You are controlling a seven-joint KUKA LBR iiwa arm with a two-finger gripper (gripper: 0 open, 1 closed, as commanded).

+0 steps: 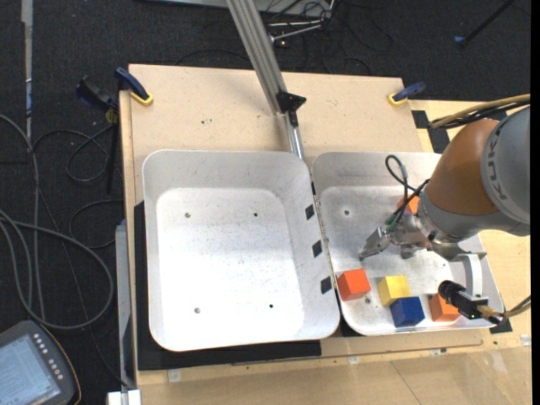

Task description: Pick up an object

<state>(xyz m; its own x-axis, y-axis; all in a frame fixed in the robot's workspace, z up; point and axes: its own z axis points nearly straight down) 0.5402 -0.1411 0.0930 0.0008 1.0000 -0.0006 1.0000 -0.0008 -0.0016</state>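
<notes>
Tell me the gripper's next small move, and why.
Probably slide the gripper slightly toward the bench's near edge, to hang over the nearer orange cube. The gripper sits in the bin just beyond that cube, the closest thing to it, and the cube stands apart from the yellow cube.

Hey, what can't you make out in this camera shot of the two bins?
In the camera view:
right bin: the arm covers its right side.
rightmost orange block: partly covered by the robot, full shape unclear.
hand: too small and blurred, any hold unclear.

bins [219,251] 2 | orange blocks [353,283] 2 | yellow block [392,289] 1 | blue block [407,311] 1
</notes>
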